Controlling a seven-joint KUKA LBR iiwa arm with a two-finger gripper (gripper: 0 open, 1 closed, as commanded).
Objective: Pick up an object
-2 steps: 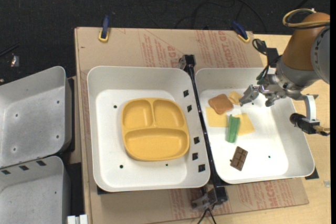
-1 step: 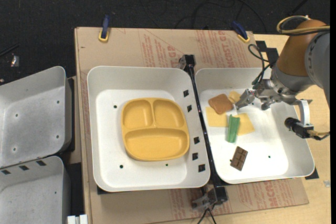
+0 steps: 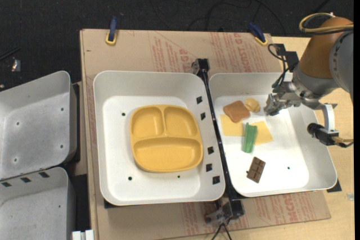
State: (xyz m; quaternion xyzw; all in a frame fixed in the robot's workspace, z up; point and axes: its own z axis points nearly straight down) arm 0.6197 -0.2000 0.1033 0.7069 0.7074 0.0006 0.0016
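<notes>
A: Bins?

B: I see the left bin (image 3: 109, 137) carrying a yellow tray (image 3: 166, 138), kept apart from the pickable items. The right bin (image 3: 315, 149) holds those, clustered at its 9 o'clock side.

A: Items, largest first?

B: Yellow slab (image 3: 230, 127), brown piece (image 3: 236, 111), green stick (image 3: 249, 137) lying across the slab, chocolate (image 3: 256, 169) at 6 o'clock, small yellow lump (image 3: 252, 104).

A: Gripper?

B: Gripper (image 3: 274, 105) hangs at 3 o'clock of the lump. Nothing is visibly held; I cannot tell its closure state.

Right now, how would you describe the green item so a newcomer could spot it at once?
Look in the right white bin, beside the one holding the yellow tray. Near its middle, the green stick lies on a flat yellow slice. It is the sole green, elongated piece there.
</notes>
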